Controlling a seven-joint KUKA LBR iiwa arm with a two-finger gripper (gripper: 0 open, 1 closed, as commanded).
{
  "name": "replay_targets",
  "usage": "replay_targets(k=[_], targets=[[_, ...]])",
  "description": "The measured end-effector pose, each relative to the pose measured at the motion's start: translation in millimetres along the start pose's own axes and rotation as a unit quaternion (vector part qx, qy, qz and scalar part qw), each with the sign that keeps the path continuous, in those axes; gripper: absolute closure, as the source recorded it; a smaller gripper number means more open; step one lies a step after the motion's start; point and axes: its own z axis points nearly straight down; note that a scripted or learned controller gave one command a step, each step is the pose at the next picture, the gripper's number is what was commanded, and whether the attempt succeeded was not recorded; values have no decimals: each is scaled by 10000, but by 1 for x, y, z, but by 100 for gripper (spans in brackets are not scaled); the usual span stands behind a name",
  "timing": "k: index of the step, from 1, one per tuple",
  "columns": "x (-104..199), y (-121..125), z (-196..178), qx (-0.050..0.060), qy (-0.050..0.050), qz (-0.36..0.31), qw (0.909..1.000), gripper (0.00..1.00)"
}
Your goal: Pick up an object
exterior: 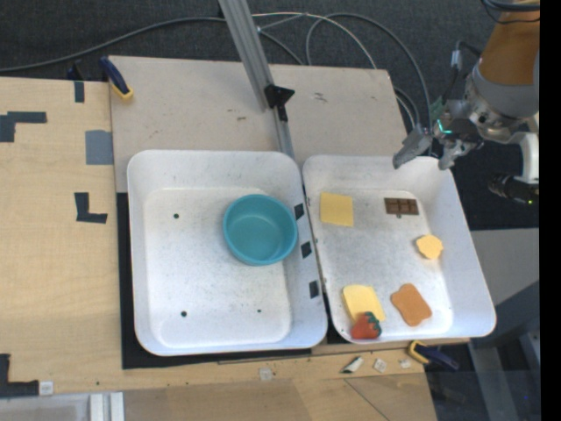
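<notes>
Two white bins: teal bowl (259,228) mid left bin (158,323); gripper (427,150) over right bin (469,318) far-right corner, fingers apart, holding nothing.

Around the bins, as I see it from my screen

I see a grey metal pole (250,42) that crosses the pale board (193,103) at a slant, and thin cables (351,24) curve on the dark floor behind it. A blue and yellow clamp (116,77) sits at the board's far left corner. On the wooden bench (44,261) at the left there are a grey tape patch (98,146) and dark tape marks (83,207).
</notes>
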Motion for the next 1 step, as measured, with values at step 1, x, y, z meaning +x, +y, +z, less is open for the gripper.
replay_targets(k=[1], targets=[[3, -2, 65, 32, 9, 3, 10000, 0]])
